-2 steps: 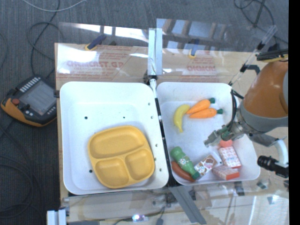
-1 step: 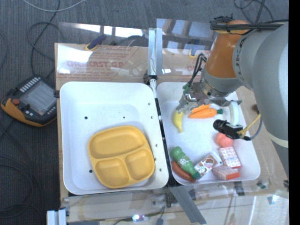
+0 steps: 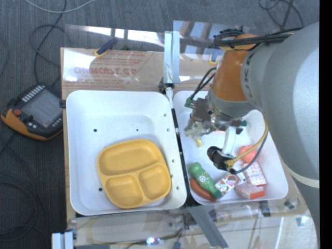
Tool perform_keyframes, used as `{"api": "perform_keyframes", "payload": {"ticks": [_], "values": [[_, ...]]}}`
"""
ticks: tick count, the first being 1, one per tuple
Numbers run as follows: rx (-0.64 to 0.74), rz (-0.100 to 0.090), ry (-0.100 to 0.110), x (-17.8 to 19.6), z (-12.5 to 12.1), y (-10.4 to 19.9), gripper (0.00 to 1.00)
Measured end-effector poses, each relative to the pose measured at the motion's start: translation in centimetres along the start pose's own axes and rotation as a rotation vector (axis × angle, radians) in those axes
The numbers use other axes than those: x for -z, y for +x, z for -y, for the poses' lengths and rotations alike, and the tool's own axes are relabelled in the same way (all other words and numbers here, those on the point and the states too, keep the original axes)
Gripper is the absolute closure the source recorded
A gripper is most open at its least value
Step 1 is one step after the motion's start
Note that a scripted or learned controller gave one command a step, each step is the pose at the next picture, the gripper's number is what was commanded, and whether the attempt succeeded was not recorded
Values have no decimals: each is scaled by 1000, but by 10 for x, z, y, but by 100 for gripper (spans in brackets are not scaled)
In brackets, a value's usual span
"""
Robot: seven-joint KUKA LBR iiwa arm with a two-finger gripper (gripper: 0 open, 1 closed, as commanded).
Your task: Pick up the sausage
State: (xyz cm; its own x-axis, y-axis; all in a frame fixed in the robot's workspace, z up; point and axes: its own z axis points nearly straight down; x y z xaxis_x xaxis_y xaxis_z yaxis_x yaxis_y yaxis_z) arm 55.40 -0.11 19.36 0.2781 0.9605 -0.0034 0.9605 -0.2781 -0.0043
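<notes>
A yellow plate (image 3: 134, 173) lies well left of the green bottle (image 3: 201, 174). The sausage (image 3: 203, 190) lies touching the bottle's near side. The claw (image 3: 196, 134) hangs beyond the bottle, apart from it; its width cannot be told. Pink boxes (image 3: 251, 183) lie right of the bottle.

Dark grey carpet floor (image 3: 119, 9), orange-edged teach pendant (image 3: 33, 113) at left

bench (image 3: 104, 71) | left bin (image 3: 104, 113) | right bin (image 3: 274, 165) | side by side, touching
</notes>
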Motion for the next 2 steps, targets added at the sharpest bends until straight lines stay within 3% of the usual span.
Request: {"api": "perform_keyframes", "payload": {"ticks": [1,2], "values": [[615,-2,-2,1,36,-13,100],[600,0,-2,-58,31,-146,100]]}}
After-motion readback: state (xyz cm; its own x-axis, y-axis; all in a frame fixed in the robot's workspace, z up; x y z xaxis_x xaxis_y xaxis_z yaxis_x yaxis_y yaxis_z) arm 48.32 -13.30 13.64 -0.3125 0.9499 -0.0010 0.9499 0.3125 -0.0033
